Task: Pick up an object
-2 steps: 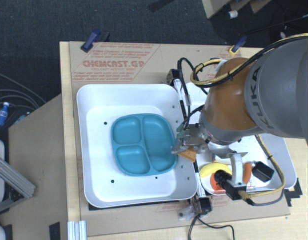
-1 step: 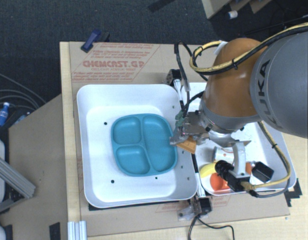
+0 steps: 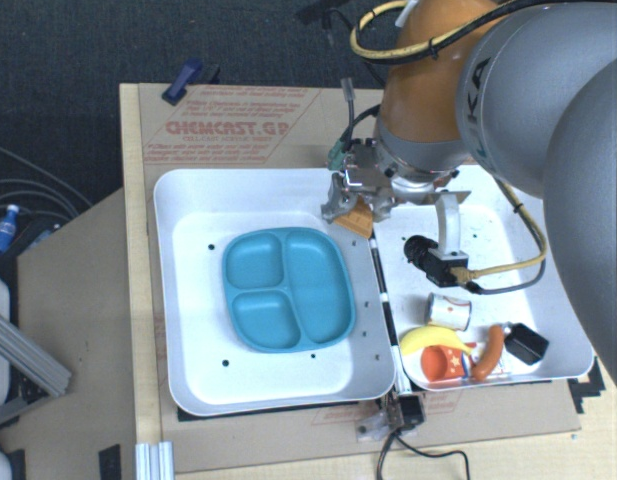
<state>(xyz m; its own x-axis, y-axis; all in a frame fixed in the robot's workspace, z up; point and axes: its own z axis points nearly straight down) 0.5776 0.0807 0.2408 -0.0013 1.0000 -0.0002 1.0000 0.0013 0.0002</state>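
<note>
1. Left bin (image 3: pixel 178 268): white, shallow, set on the bench beside the right bin.
2. Blue plate (image 3: pixel 287 288): three compartments, flat on the left bin floor, near its centre.
3. Gripper (image 3: pixel 350 206): over the far end of the divider between the two bins, up and to the right of the blue plate; small tan block (image 3: pixel 355 219) seen between the metal fingers, apparently pinched there.
4. Right bin (image 3: pixel 488 218): partly covered by the grey arm (image 3: pixel 548 98).
5. Near corner of the right bin, to the right of the blue plate: white cup (image 3: pixel 450 311), yellow banana-like piece (image 3: pixel 433 340), orange-red round piece (image 3: pixel 435 364), reddish sausage shape (image 3: pixel 491 353), small black block (image 3: pixel 526 343).
</note>
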